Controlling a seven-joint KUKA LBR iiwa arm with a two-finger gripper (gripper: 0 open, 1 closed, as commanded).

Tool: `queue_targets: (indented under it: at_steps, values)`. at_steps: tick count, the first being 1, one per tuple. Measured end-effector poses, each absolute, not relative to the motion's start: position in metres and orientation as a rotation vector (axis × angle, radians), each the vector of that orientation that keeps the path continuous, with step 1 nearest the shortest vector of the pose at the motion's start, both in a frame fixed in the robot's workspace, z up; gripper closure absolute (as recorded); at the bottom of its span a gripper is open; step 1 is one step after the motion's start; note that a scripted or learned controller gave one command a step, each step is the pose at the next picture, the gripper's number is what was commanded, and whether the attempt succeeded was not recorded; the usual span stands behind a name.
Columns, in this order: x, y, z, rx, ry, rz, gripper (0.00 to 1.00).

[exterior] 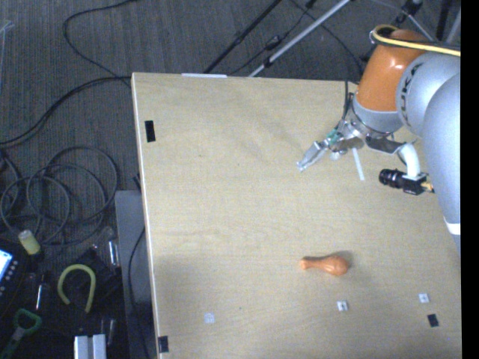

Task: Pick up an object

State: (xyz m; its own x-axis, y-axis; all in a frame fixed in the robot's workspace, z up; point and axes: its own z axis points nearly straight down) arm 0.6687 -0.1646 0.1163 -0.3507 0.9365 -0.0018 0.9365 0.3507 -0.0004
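Reaching in from the right, the hand (329,154) hangs over the upper right part of the table (224,200), its pale metal fingers (310,158) pointing left and slightly down; whether they are apart or together I cannot tell, since they read as one thin blurred shape, and nothing shows between them. Behind the hand sits the orange band (382,69) and the grey arm (441,126), which covers the table's right edge, with a small black fitting (400,179) jutting out below the wrist. The task's thing, an orange pear-shaped object (326,265), lies on its side on the table well below the hand, apart from it, narrow end toward the left. Bare light wood surrounds the object on every side, with wide open surface to its left as far as the table's left edge. Small markers (342,305) dot the table below and to the right of the object, near the lower edge. Off the table's left edge, cables (60,193) coil on the dark floor (67,66).
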Motion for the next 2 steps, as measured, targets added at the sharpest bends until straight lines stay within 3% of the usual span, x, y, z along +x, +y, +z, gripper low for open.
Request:
queue_targets:
  at_steps: [2]
  values:
    - [0.668, -0.166, 0.096, 1.481, 2.770, -0.003, 0.00]
